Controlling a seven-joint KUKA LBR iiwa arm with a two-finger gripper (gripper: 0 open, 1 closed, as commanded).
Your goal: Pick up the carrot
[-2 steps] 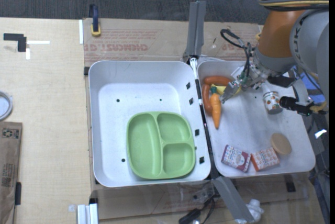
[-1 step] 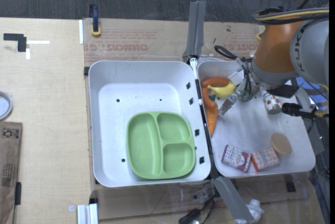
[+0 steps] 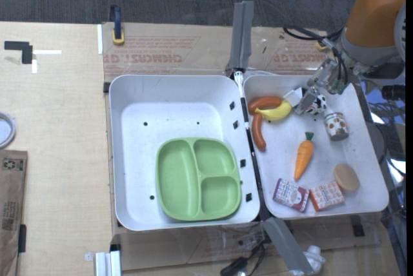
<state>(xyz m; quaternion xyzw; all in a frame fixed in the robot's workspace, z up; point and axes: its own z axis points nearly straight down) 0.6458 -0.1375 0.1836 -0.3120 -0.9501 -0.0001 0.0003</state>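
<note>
Two small red-and-white cartons [image 3: 308, 195] lie nearest, side by side along the near edge of the right bin [image 3: 371, 200]. Just right of them and a little farther back rests a tan round disc [image 3: 346, 178]. The carrot [image 3: 303, 157] lies in the middle of this bin, slightly tilted, its green top pointing far and its tip pointing near, clear of everything around it. To its left a red sausage [image 3: 259, 133] stretches along the bin's left wall. A second red sausage [image 3: 266, 102] lies at the first one's far end, touching a yellow banana [image 3: 275, 112]. A small can [image 3: 336, 126] lies on its side to the right of the carrot and farther back.

At the far right the arm [image 3: 374, 10] reaches down, and its gripper [image 3: 316, 100] hangs low over the far part of the right bin, just beside the banana and well apart from the carrot. Whether its jaws are wide or narrow cannot be told; nothing is seen between them.

The left bin [image 3: 129, 139] holds a green divided plate [image 3: 197, 178] with three compartments, set toward its near right corner.
</note>
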